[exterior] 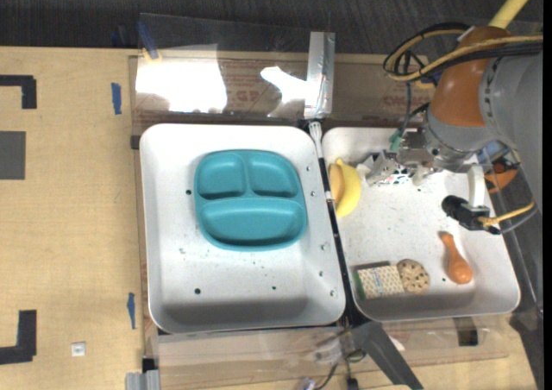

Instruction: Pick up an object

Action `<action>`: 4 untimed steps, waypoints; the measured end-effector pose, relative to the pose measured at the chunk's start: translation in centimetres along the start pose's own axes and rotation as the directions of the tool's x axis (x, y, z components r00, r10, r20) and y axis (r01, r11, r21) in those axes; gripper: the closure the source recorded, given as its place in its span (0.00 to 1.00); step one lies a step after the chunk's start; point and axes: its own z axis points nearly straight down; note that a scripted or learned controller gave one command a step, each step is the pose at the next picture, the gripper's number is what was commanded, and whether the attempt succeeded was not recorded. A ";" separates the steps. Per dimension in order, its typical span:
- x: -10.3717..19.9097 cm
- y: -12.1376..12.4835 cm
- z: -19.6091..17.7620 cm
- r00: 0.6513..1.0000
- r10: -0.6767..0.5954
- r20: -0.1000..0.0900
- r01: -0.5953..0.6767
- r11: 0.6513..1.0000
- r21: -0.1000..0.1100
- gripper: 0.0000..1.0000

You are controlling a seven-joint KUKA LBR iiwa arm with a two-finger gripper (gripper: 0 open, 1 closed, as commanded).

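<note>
Nothing lifted yet. Two-finger gripper (398, 166) low in right shallow white bin (504, 293), beside curved yellow banana (347, 187); grip state impossible to tell. Grasp and lift outstanding.

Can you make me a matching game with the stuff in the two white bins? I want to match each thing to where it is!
Things:
1. teal plate
2. banana
3. cookie
4. orange carrot toy

Places:
A. right bin, against its left wall
B. right bin, near its right edge
C. middle of the left bin
D. right bin, near its front edge, beside a cracker

Pairs: 1-C, 2-A, 3-D, 4-B
</note>
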 end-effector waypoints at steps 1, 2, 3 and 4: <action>-0.1 0.5 2.4 1.000 0.008 -0.005 -0.008 1.000 0.004 0.00; 0.2 2.0 2.7 0.980 -0.199 -0.005 0.199 0.978 0.068 0.00; -5.3 3.0 2.7 1.000 -0.007 -0.025 0.009 0.998 0.060 0.00; -9.5 -3.6 -4.3 0.920 -0.391 -0.007 0.391 0.920 0.003 0.00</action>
